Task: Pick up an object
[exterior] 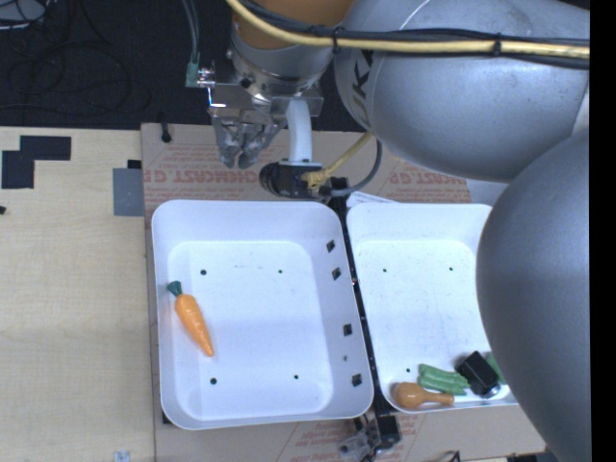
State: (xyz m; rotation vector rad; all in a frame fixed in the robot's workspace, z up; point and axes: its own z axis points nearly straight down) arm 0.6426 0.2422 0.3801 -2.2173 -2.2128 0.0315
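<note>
Robotics lab: KUKA arm (pixel 462 75), white bins (pixel 159 258), cables (pixel 87 37).

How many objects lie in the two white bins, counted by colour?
Orange: 2, the carrot in the left bin and the pear-shaped piece in the right bin
Green: 1, the green vegetable, right bin
Black: 1, the black block, right bin
Total: 4

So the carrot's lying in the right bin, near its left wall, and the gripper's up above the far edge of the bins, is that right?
Not quite. The camera view shows the carrot lying in the left bin, near its left wall. The rest holds: the gripper is up above the far edge of the bins.
</note>
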